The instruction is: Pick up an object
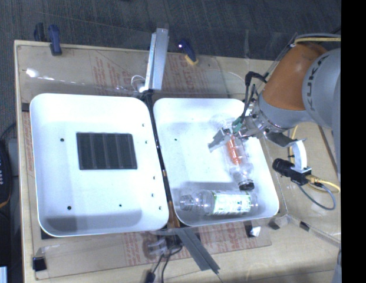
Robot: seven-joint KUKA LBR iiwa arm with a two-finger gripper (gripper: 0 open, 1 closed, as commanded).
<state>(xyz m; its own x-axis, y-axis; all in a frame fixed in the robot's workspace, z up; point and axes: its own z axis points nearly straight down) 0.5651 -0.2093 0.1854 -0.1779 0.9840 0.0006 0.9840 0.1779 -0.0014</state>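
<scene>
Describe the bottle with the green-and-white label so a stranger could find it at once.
Start at the right-hand bin of the two white bins. Along its near wall lies a clear plastic bottle with a green-and-white label, on its side, parallel to that wall. The other clear bottle lies further up the bin under the gripper, is smaller, and shows an orange strip instead of a green label.

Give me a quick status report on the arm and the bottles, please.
Gripper low in right bin, over small bottle. Grasp unconfirmed. Large bottle lies along near wall, apart.
</scene>
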